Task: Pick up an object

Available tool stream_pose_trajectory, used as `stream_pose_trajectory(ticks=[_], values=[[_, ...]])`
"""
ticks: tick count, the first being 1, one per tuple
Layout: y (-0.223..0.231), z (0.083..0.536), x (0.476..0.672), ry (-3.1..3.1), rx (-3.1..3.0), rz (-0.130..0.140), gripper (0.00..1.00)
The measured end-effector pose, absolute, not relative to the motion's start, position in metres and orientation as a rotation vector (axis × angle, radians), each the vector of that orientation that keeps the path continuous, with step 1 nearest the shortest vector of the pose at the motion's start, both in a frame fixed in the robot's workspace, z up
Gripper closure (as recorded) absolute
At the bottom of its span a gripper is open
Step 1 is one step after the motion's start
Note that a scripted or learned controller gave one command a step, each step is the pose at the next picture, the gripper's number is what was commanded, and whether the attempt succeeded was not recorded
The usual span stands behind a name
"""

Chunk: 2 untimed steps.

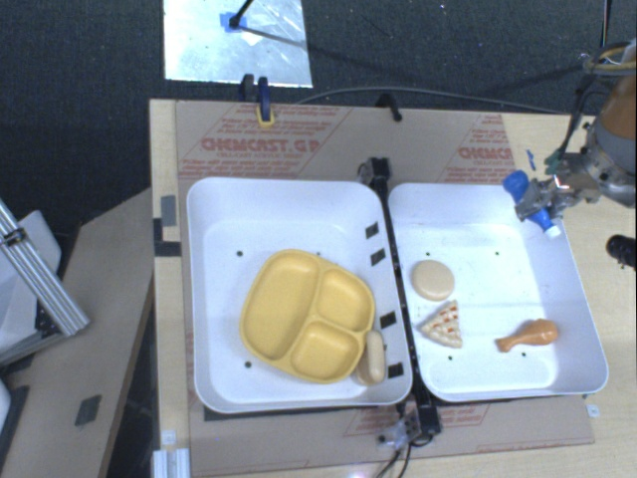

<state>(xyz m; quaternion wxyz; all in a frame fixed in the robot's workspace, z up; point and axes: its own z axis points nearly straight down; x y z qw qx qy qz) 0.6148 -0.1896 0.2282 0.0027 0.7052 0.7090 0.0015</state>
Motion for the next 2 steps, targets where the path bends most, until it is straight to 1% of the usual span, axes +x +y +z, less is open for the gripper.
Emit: stream_pose_trajectory(ticks=[1,2], values=[[-0.139,0.233,0.596,2.231,2.212,0.002,1.0],[-0.083,0.223,0.59,2.233,2.212,0.003,1.0]])
